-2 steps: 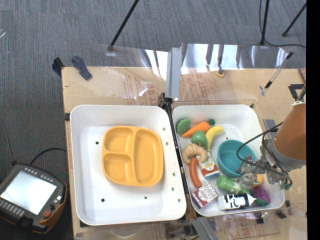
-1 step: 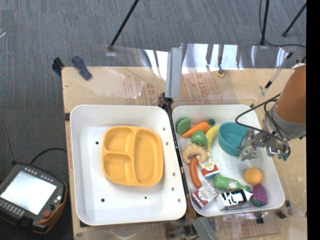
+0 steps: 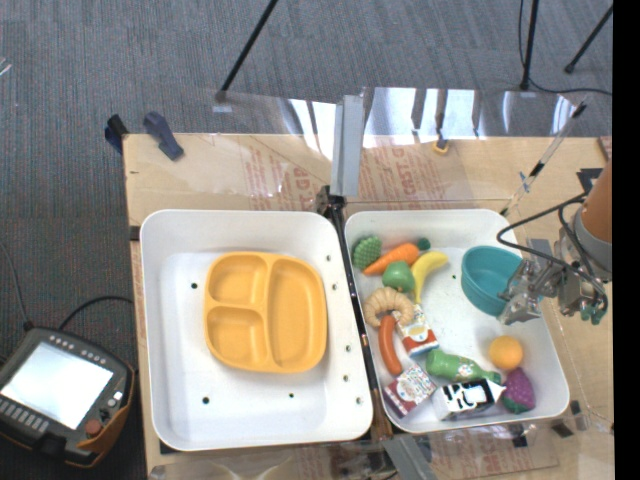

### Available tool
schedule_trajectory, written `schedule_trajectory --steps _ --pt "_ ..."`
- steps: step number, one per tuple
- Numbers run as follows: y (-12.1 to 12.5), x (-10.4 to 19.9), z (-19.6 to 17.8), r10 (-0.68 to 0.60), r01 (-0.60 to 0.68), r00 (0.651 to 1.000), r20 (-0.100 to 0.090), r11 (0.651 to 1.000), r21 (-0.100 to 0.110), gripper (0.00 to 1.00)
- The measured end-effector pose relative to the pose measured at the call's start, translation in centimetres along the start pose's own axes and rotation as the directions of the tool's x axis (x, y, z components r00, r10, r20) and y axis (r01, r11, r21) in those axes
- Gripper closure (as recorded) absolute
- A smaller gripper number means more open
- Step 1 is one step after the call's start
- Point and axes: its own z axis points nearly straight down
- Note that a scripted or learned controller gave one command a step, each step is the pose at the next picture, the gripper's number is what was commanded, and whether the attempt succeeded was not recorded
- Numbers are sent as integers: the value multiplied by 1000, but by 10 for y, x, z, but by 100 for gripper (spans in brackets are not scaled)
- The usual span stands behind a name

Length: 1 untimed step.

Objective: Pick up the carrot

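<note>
Two white bins are seen side by side on the bench. The left bin (image 3: 180,408) is taken up by a yellow divided plate (image 3: 266,310), with bare white floor left all around it. The right bin (image 3: 450,218) is crowded: a teal bowl (image 3: 489,278) is set near its right wall, a banana (image 3: 428,268) curves beside it, and the carrot (image 3: 391,257) is found in the upper left corner, lying between a green bumpy piece (image 3: 367,249) and the banana. An orange (image 3: 506,352) and purple grapes (image 3: 519,389) are tucked at the lower right. The gripper (image 3: 525,303) is hung over the right edge, just beside the bowl, well apart from the carrot; whether its jaws are spread cannot be told
</note>
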Motion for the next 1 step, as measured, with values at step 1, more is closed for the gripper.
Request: schedule_trajectory --steps 1 --pt "0 0 1 0 0 1000 -2 1000 0 0"
